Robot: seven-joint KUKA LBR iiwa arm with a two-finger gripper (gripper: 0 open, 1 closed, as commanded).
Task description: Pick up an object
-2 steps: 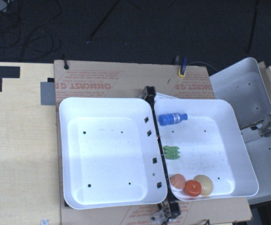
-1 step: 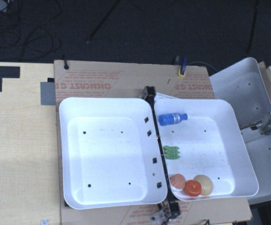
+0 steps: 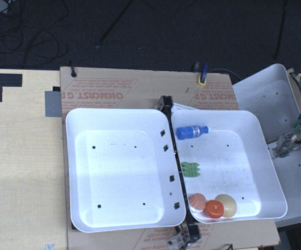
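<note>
1. You cannot tell from this view whether the gripper is wide or narrow, so confirm it is spread before you send it down.
2. Everything worth picking lies in the right bin [image 3: 269, 160], on the arm's side. The left bin [image 3: 72, 165] offers no target.
3. The blue bottle [image 3: 191, 132] looks like your best choice. It lies on its side near the bin's back left corner, well apart from the other things. Close across its narrow body, not along its length.
4. The green piece [image 3: 190, 169] lies alone near the left wall. It looks low and flat, so it is likely harder to catch.
5. Be wary of the front cluster. The pink piece [image 3: 196, 201], red round piece [image 3: 214, 209] and tan round piece [image 3: 227, 204] sit touching, close to the front wall, and a descent there may push them aside.
6. Come straight down, and keep clear of the bin walls.
</note>
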